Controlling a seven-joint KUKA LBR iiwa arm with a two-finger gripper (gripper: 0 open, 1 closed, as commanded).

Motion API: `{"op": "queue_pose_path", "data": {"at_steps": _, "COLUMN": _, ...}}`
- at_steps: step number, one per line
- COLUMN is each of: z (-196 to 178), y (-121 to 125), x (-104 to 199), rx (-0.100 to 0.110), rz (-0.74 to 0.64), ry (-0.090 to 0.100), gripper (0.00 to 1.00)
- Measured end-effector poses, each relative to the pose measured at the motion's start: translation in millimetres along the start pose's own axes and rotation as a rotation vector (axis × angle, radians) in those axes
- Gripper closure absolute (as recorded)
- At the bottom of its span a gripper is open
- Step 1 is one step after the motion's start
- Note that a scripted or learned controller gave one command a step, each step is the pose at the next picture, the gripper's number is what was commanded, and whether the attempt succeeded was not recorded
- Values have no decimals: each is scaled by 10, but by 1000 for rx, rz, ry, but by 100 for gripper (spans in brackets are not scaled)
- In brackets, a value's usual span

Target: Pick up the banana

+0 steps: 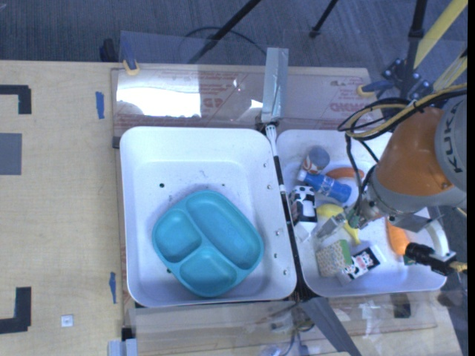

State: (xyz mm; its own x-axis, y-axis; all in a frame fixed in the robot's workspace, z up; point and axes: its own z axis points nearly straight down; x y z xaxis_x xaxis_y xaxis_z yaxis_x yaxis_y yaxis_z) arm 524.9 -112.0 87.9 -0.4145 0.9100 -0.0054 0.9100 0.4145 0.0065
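With the end effector [355,217] low over the banana [335,218], grip state impossible to tell, crowding clutter just beside it may spoil the grasp.

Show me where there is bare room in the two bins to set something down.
Left bin: bare floor along the far side and far-left corner, beyond the blue divided plate, plus a thin strip along the left wall. Right bin: crowded, with the banana, a blue bottle and small packets under the gripper.
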Motion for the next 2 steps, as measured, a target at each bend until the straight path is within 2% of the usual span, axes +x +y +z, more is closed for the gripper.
{"op": "queue_pose_path", "data": {"at_steps": 1, "z": -114, "y": 15, "x": -15, "rx": -6, "rz": 3, "ry": -4, "gripper": 100}}
{"op": "queue_pose_path", "data": {"at_steps": 2, "z": -1235, "y": 624, "x": 569, "rx": 6, "rz": 134, "ry": 5, "gripper": 100}}
